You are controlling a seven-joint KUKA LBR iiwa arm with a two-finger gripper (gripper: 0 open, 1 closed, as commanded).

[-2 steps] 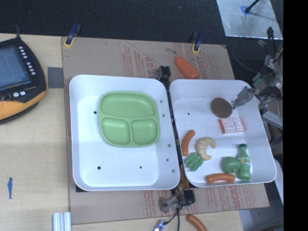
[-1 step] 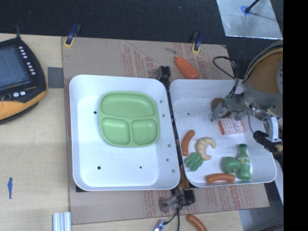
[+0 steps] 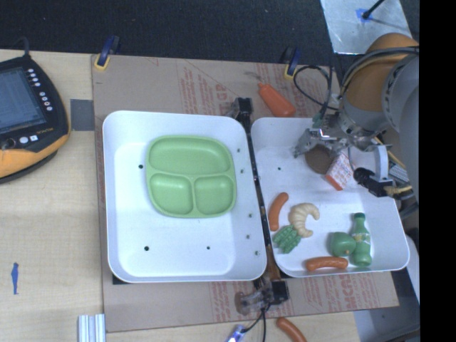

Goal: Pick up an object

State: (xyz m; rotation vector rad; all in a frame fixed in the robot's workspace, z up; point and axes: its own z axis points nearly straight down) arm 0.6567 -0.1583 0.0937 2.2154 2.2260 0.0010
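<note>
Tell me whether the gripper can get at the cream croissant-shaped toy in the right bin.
Probably yes: the cream croissant-shaped toy lies uncovered, though the green leafy toy touches it. The gripper is in the same right bin.

A green divided plate (image 3: 189,175) is lying in the left bin (image 3: 114,191), well to the left of the end effector (image 3: 324,137). A pendant (image 3: 28,112) is resting on the desk (image 3: 43,226) still farther out on that side. A carrot (image 3: 276,100) is sitting on the cardboard (image 3: 178,84) just up and left of the end effector, near a clamp (image 3: 290,59). A sausage (image 3: 291,328) is lying well below it, by the cardboard's edge.
</note>
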